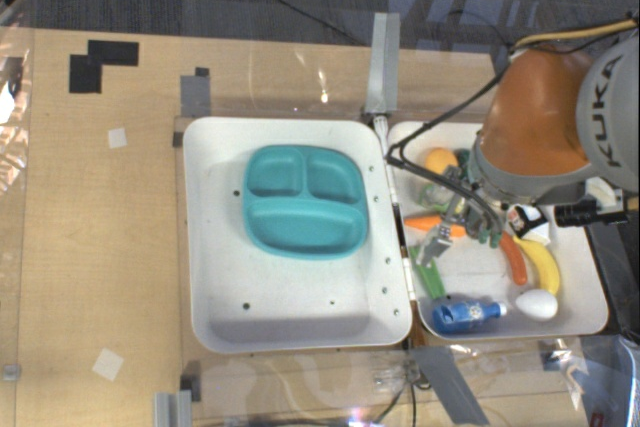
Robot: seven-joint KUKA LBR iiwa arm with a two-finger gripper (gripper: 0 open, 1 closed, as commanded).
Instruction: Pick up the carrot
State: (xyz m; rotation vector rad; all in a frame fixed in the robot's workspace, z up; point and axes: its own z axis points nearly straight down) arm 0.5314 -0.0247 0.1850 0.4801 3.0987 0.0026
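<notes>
I see gripper (437, 243) low in right bin (590, 320), near its left wall; fingers point at carrot (432, 224), cannot tell if spread or pinching. Carrot lies flat just beside fingertips, close to left wall, little room that side. Green stick (430, 277) below gripper along same wall. Blue bottle (466, 314) at front edge, white egg (537, 304) beside it. Banana (543, 263) and red sausage (514, 261) mid-bin. Orange fruit (439, 160) near back edge. Left bin (215, 315) carries teal tray (304, 201) at centre, open rim all round.

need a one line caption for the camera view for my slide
KUKA arm's gripper lowered over the carrot in the right bin; teal divided tray sits in the left bin.
</notes>
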